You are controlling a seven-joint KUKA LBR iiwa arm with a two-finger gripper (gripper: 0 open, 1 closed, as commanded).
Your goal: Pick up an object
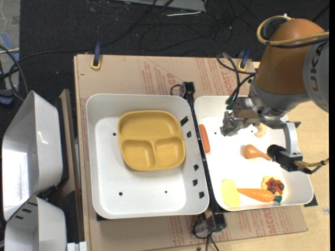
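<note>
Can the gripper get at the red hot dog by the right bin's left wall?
Probably yes: the gripper hovers just right of the hot dog, nothing lying between, though the bin wall crowds its left side.

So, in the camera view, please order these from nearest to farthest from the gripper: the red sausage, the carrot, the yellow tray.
1. Red sausage: just left of the gripper, at the right bin's left wall.
2. Carrot: toward the right bin's near edge.
3. Yellow tray: in the left bin.
</note>
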